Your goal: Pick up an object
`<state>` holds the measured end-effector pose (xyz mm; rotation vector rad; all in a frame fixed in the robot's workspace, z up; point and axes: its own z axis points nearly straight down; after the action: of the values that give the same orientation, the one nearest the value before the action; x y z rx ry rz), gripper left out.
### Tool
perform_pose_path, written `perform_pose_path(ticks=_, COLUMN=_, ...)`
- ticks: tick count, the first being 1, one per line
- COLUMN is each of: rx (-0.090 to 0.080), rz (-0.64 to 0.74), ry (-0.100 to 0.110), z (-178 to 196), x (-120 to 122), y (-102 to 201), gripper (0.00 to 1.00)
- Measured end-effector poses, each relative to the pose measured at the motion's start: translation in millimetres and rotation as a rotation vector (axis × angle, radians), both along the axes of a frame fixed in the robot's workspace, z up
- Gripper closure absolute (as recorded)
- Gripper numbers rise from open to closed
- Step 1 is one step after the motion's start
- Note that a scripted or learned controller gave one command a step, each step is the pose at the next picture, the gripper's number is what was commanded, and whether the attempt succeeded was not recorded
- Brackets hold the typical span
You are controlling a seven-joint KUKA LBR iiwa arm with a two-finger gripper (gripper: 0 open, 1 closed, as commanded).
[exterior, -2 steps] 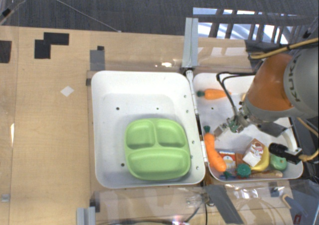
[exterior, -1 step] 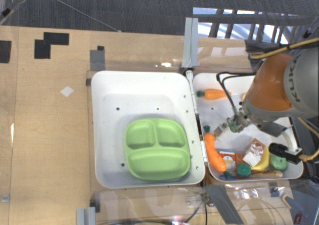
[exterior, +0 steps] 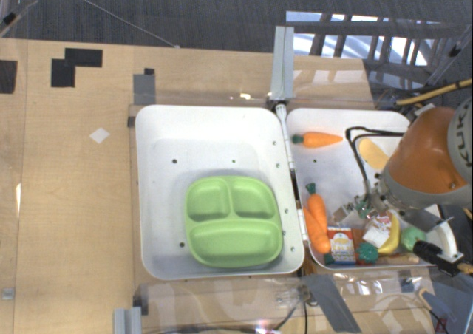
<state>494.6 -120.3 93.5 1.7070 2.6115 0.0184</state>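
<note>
The end effector (exterior: pixel 367 205) is lowered into the right bin (exterior: pixel 332 170), over clutter packed along the near wall; whether it is wide or narrow cannot be told. A carrot (exterior: pixel 318 225) is laid beside the left wall, another carrot (exterior: pixel 321 139) near the far edge. Open floor is left between them. A green divided plate (exterior: pixel 233 222) is seated in the left bin (exterior: pixel 170 140).

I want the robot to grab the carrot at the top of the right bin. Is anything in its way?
Nothing visible blocks it. That carrot lies alone on bare white floor near the back wall of the right bin. The gripper is lower down, by the crowded pile with the other carrot and the banana.
</note>
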Motion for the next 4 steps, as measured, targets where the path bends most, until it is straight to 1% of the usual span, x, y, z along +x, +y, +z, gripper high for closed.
perform_pose_path(ticks=1, rx=0.0, rz=0.161, ry=0.019, z=33, x=45, y=15, gripper=0.0)
perform_pose_path(ticks=2, rx=-0.006, rz=0.327, ry=0.01, z=-1, x=90, y=25, gripper=0.0)
perform_pose_path(ticks=3, rx=-0.006, rz=0.44, ry=0.015, z=123, x=83, y=50, gripper=0.0)
perform_pose_path(ticks=4, rx=-0.002, rz=0.283, ry=0.02, z=29, x=68, y=26, gripper=0.0)
